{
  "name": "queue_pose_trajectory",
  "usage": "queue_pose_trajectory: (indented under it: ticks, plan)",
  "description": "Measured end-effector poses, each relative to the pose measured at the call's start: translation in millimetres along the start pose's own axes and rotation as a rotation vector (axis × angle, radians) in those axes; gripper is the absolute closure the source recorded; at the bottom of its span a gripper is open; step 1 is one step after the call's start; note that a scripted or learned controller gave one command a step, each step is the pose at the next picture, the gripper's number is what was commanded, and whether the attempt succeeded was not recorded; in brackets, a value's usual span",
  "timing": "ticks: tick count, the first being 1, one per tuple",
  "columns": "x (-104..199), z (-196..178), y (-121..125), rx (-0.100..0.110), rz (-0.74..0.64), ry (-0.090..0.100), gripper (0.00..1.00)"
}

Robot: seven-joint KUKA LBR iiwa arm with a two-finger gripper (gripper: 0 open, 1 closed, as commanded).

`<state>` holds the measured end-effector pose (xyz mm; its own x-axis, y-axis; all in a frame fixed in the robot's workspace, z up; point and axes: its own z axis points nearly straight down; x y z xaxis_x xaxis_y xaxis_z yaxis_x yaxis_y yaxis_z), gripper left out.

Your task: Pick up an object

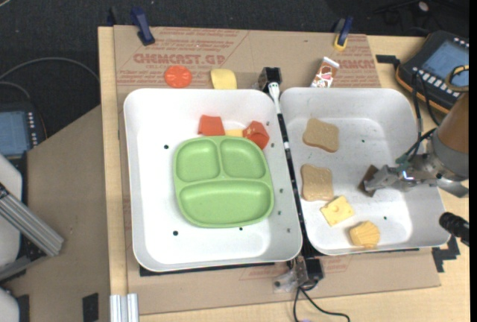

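Observation:
The right bin holds two tan bread slices, a yellow cheese wedge and an orange-yellow ridged piece. My gripper hangs low in this bin at its right side, pointing left, with nothing visible between its fingers. It is right of the lower bread slice and above the cheese wedge. In the left bin lies a green divided plate, with a red block and a red-orange piece behind it.
On the cardboard behind the bins lie an orange round piece, a yellow piece and a small brown-and-white carton. Blue clamps hold the board's back edge. A handheld pendant sits at the far right.

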<state>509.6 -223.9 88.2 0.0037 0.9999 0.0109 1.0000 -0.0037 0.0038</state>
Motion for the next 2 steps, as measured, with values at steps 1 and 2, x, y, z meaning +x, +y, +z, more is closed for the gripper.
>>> queue_pose_trajectory:
  ticks: [1, 2]
  plan:
    - [49.5, -15.5, 56.3, -0.003, -0.011, -0.012, 0.0]
    - [59.7, 5.6, 33.6, 0.009, -0.003, -0.008, 0.0]
